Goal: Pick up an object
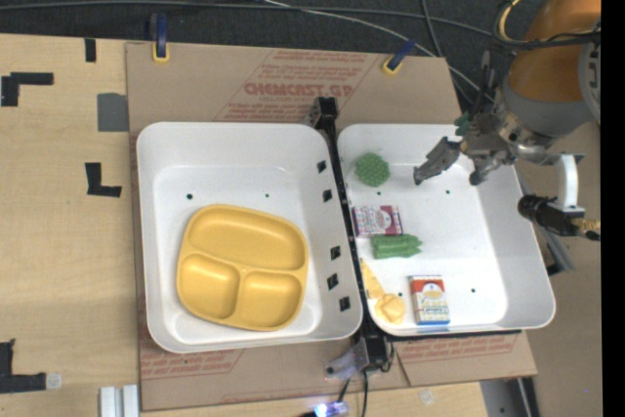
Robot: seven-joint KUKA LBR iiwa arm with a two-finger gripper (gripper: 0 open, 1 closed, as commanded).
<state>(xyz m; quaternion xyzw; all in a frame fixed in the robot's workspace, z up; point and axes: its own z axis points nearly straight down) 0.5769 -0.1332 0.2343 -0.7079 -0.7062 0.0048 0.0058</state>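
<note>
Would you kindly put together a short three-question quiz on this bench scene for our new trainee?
1. True or false: the yellow divided tray lies in the right bin.
2. Multiple choice: which item lies nearest the gripper? A) the green round object B) the small red and white box C) the yellow divided tray
3. Fill in the blank: the gripper hangs over the ____ bin, with nothing between its fingers.

Key
1. False; it lies in the left bin.
2. A.
3. Right.
</note>
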